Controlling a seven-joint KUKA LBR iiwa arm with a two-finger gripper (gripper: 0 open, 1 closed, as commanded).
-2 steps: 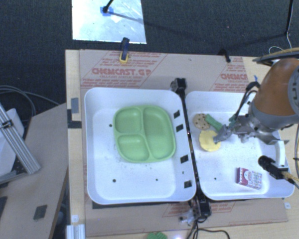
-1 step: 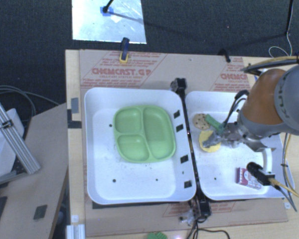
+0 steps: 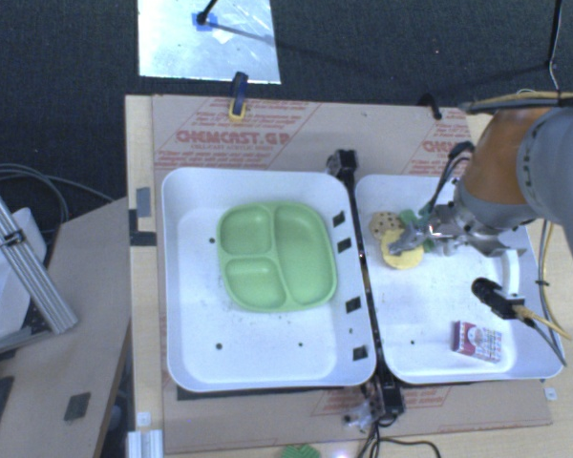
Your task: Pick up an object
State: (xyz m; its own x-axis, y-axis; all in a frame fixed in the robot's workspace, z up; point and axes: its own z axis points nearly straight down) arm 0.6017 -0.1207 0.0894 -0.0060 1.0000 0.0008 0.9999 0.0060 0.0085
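My gripper (image 3: 416, 234) reaches into the right bin (image 3: 430, 351) from the right, at its upper left part. It sits right over a yellow rounded object (image 3: 401, 254), whose top edge it covers. A beige disc with dark spots (image 3: 384, 223) lies just left of the gripper, touching the yellow object's upper side. A small greenish piece (image 3: 407, 220) shows at the gripper tip. Whether anything is held is not visible. A small red and white box (image 3: 477, 340) lies flat at the bin's lower right.
The left bin (image 3: 186, 351) holds a light green divided plate (image 3: 275, 256) near its middle. A black divider with clips (image 3: 355, 256) runs between the bins. The grey arm with its orange band (image 3: 516, 165) hangs over the right bin's upper right.
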